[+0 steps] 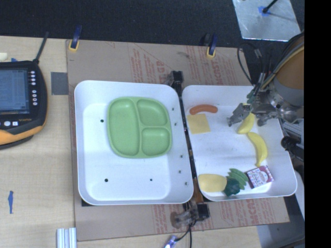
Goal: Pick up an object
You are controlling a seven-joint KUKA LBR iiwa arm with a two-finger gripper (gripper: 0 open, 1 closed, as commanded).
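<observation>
In the right bin (217,148) my gripper (250,121) stands open near the far right corner. Its grey fingers (236,117) straddle a small yellow piece (246,124) that lies between them. I cannot tell whether they touch it. A yellow banana (259,146) lies just in front of the gripper. A red sausage (203,109) and a yellow cheese square (198,123) sit to its left. At the bin's near edge are a yellow lump (212,182), a green broccoli-like toy (236,181) and a small pink and white packet (260,176).
The left bin (93,185) holds a green divided plate (139,127). A control pendant (18,103) lies on the bench at far left. Blue and yellow clamps (75,39) hold the cardboard at the back. The arm's cables (258,68) hang over the right bin's far corner.
</observation>
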